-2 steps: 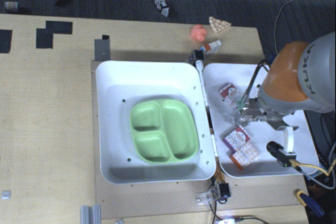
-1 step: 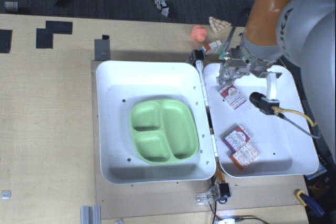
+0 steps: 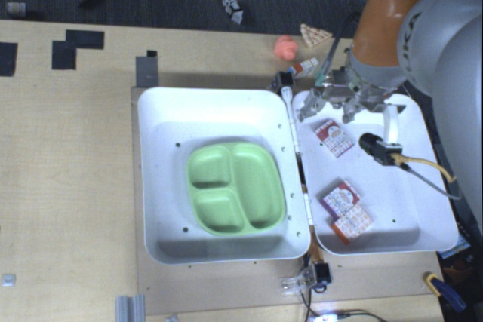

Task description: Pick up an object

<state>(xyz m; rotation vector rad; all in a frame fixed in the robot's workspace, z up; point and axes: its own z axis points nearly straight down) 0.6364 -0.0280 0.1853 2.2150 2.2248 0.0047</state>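
The right bin (image 3: 423, 237) holds three small red-and-white packets: one near its back left (image 3: 333, 138) and two side by side toward the front (image 3: 340, 199) (image 3: 352, 222). My gripper (image 3: 326, 114) hovers over the back left of this bin, just behind the rear packet. Its fingers are spread open and nothing sits between them. The left bin (image 3: 162, 162) carries a green divided plate (image 3: 235, 188).
Beyond the bins on the bench lie a pink ball (image 3: 285, 47), a pizza-slice toy (image 3: 315, 34) and a small tube (image 3: 306, 66). The grey arm with its orange band (image 3: 389, 7) covers the bin's back right corner.
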